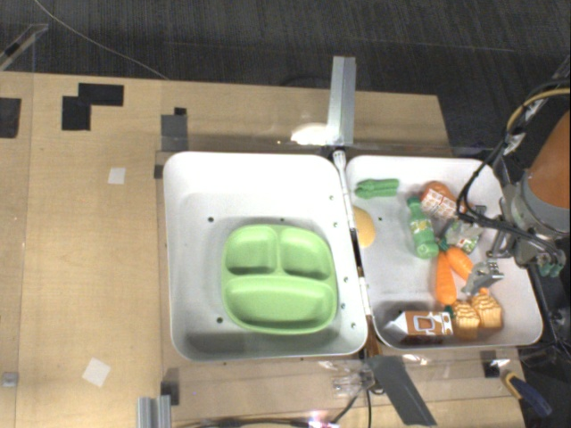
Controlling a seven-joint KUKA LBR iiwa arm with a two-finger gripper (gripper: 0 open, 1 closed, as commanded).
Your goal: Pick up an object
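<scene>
Camera view showed your pincer (477,279), grip unreadable, just beside the carrot (446,273); you needed to centre over it.

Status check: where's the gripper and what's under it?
Gripper low in right bin, over carrot. Nothing seen held. Crowded: green bottle, brown packet close by.

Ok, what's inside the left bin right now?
The left bin holds one green divided tray, lying flat, its three compartments bare. Whatever lies beneath the tray is covered.
</scene>
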